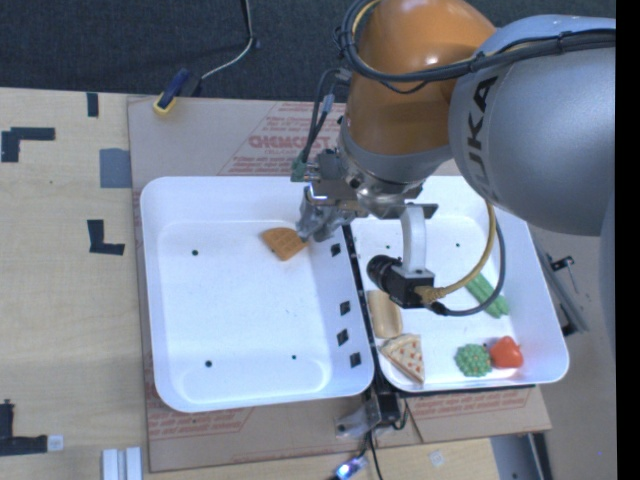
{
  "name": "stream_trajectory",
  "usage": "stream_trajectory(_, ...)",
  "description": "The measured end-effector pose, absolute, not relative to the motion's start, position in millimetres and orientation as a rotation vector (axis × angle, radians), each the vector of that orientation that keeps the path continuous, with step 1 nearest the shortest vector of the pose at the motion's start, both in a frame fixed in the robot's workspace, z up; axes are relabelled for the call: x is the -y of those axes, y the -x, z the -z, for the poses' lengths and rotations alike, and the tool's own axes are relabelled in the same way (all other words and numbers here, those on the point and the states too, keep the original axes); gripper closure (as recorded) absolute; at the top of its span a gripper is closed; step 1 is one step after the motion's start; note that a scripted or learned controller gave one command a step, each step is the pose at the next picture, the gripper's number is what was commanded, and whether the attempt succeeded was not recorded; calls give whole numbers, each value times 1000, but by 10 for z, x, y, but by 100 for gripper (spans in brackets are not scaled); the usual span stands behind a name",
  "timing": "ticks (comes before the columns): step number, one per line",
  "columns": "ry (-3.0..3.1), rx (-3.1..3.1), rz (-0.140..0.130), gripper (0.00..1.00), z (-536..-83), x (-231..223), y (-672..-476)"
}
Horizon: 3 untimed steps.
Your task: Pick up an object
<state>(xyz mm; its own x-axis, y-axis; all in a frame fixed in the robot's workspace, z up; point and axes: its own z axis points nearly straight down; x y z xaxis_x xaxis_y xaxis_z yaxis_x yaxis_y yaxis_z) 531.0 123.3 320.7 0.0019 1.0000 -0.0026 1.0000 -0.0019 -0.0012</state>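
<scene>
A small tan, cracker-like piece (283, 243) lies in the left white bin (200, 308), near its far right corner. My gripper (318, 222) hangs under the orange wrist band, just right of that piece and over the divide between the two bins. It is close to the piece's right edge, and I cannot tell whether they touch. In the right bin (540, 363) lie a pale bread-like piece (384, 314), a triangular sandwich slice (406, 358), a green broccoli toy (472, 359), a red toy (507, 352) and a green pod (487, 293).
The arm's large grey and orange body covers the far part of the right bin. A black cable fitting (395, 278) hangs low over that bin. Both bins rest on a cardboard sheet (200, 148). A yellow-and-blue plug (171, 92) lies at the back left.
</scene>
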Motion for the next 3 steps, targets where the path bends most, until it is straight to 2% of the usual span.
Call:
stream_trajectory(1,-2214,-2235,5,100,-3069,-2037,-5085)
stream_trajectory(2,-2220,-2227,10,100,-2575,-2346,-5149)
stream_trajectory(3,-2223,-2226,16,100,-1959,-2323,-4805)
